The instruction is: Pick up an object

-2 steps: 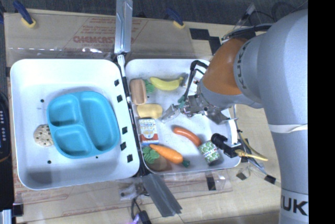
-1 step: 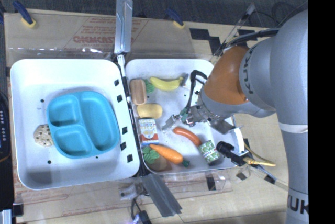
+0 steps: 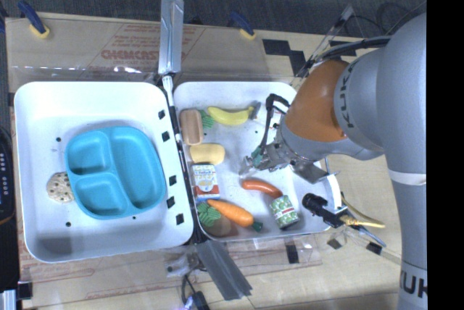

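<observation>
Objects sitting in right bin (image 3: pixel 217 93): bread, banana (image 3: pixel 230 115), carton, carrot (image 3: pixel 230 211), sausage (image 3: pixel 261 187), can | left bin (image 3: pixel 36 106) carrying blue tray (image 3: pixel 116 171) | arm reaching from right edge, bending down, gripper (image 3: pixel 257 160) hovering over sausage; grip state unreadable

Glossy blue plastic tray (image 3: pixel 116 172)

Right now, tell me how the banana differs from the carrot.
The banana is yellow, the carrot orange. The banana lies near the right bin's far wall, the carrot near its front edge. The banana curves; the carrot runs straight and tapers. Both lie flat in that bin.
</observation>
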### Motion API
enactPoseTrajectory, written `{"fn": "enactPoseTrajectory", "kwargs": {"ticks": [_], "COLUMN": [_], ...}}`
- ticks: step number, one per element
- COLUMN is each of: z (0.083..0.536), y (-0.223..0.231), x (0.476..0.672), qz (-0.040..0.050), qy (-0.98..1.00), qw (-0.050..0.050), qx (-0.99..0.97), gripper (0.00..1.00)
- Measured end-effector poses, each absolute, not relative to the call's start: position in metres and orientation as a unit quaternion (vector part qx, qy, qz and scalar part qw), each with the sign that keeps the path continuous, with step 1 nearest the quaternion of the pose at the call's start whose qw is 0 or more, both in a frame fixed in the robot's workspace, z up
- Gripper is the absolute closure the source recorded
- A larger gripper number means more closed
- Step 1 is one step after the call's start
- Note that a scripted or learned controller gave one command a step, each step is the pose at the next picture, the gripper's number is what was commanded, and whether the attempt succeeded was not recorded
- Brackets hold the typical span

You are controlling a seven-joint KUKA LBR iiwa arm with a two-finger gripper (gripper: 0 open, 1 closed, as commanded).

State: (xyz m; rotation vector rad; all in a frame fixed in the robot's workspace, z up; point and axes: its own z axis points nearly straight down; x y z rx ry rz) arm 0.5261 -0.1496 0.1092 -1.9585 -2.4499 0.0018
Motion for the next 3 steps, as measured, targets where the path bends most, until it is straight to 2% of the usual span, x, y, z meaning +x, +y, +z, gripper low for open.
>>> {"fn": "enactPoseTrajectory", "kwargs": {"ticks": [1,2,3], "z": [0.195,0.191,0.243], "y": [-0.075,0.006,0.092], "x": [0.565,0.642,0.657], "qz": [-0.0020,-0.0002,-0.0019], "qy": [-0.807,-0.798,-0.817], "qw": [-0.001,0.001,-0.001], "qx": [-0.591,-0.603,-0.576], "gripper": [1.00,1.00,1.00]}}
